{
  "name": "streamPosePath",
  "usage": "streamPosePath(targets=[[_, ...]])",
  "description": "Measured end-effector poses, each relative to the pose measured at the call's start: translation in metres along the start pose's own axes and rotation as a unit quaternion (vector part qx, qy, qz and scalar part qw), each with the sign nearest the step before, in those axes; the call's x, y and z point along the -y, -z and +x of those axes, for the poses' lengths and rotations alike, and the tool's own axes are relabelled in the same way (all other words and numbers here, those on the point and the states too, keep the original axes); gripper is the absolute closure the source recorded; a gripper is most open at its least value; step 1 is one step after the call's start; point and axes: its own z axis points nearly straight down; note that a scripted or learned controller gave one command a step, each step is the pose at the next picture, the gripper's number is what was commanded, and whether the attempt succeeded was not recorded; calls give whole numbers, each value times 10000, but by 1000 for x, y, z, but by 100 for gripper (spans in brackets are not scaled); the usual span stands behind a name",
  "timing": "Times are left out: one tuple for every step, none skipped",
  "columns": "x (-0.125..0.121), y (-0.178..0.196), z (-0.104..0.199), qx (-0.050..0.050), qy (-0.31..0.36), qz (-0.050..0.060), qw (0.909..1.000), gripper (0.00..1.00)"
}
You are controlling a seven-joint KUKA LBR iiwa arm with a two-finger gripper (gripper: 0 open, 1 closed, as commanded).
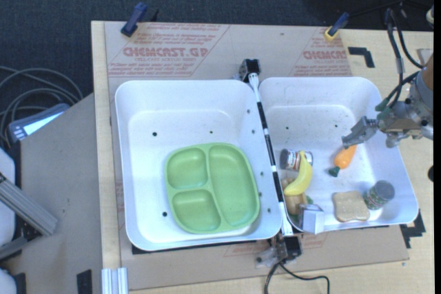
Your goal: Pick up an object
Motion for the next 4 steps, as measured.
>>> streamPosePath(targets=[[-60,-72,-58,6,-4,-4,10000,0],[-62,-180,-59,-2,-3,5,10000,0],[-63,-169,-59,4,-5,-11,10000,100],[-125,-180,26,-7,6,-5,10000,100]])
